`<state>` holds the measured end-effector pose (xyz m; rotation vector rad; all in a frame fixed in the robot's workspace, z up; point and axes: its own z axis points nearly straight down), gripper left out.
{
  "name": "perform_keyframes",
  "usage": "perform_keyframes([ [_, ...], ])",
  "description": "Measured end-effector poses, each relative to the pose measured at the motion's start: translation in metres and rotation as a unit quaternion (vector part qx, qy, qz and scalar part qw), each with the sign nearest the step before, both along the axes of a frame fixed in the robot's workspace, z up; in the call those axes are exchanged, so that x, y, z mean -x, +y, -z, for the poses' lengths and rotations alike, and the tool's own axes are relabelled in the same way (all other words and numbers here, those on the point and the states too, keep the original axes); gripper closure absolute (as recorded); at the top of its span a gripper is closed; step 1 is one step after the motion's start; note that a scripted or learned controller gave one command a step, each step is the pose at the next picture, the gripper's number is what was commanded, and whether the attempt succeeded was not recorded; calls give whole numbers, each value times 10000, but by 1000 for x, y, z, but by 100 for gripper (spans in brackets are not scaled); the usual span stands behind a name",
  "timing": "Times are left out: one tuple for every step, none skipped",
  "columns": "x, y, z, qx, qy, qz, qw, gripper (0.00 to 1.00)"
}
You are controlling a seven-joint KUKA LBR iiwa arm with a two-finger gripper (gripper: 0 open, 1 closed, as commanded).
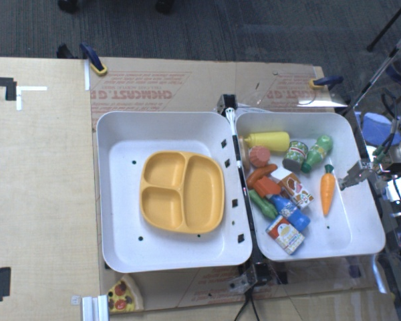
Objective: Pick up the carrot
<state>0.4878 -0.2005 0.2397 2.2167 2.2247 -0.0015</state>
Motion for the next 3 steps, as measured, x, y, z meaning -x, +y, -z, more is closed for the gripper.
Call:
perform_keyframes([
  [-42,-16,119,-49,34,607,9981,0],
  [-44,-18,110,-29,16,613,9981,100],
  [2,19,149,-9,9,388,9992,100],
])
